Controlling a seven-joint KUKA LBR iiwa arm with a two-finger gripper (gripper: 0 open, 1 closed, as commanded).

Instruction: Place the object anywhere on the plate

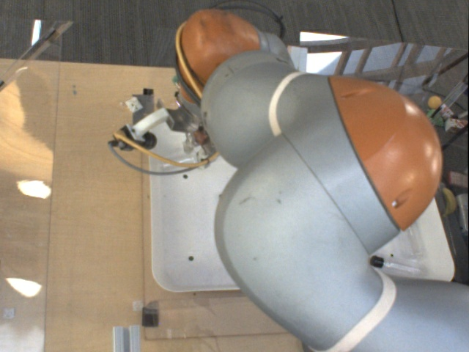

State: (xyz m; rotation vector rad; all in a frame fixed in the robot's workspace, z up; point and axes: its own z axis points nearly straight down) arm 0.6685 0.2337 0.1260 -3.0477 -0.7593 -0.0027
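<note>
A grey KUKA arm [308, 218] looms nearest the lens, sweeping in from 4 o'clock and covering the centre of the scene. One orange cap [388, 145] sits at 3 o'clock and a second orange dome [212, 39] at 12 o'clock. Below that dome, just left of centre, the gripper [194, 139] is tucked against the arm's body; whether it is parted or closed cannot be told. A white connector [149, 122] and a looping grey cable [146, 161] jut from the wrist toward 10 o'clock, above the bin's far left corner.

Beneath the arm lies a shallow white bin [179, 240], its floor bare at 7 o'clock. The arm blocks the rest of it, so where the object and the plate lie cannot be told. On the wooden bench [80, 218], a small black block [149, 316] and a metal bracket [126, 337] sit at 7 o'clock, just outside the bin's near edge. Bright glare patches [33, 189] mark the bench at 9 o'clock. Dark carpet [110, 13] runs across the far side from 11 to 1 o'clock.
</note>
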